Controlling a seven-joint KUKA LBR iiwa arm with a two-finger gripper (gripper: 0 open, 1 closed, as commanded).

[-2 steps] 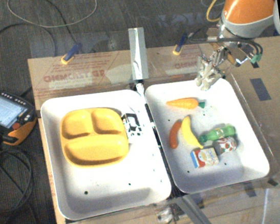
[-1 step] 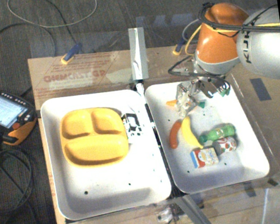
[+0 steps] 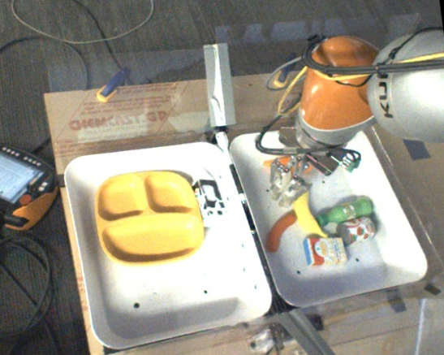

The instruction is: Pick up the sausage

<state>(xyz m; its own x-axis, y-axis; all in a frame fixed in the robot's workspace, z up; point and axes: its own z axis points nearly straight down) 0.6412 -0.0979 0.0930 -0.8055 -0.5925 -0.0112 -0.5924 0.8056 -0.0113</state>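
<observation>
The sausage [image 3: 277, 233] is a curved orange-red piece lying in the right bin [image 3: 398, 267], near that bin's left wall. My gripper [image 3: 287, 184] hangs over the upper part of the same bin, a short way above and to the right of the sausage and apart from it. Its fingers [image 3: 276, 178] point down and stand open with nothing between them. A yellow wedge-shaped piece [image 3: 305, 216] lies right beside the sausage, just below the fingertips.
The right bin also holds a green bottle [image 3: 347, 212], a small red-and-white can [image 3: 360, 229] and a little carton [image 3: 325, 250], clustered right of the sausage. In the left bin [image 3: 142, 307] sits a yellow compartment tray [image 3: 149, 216]. A rail [image 3: 218, 83] stands behind the bins.
</observation>
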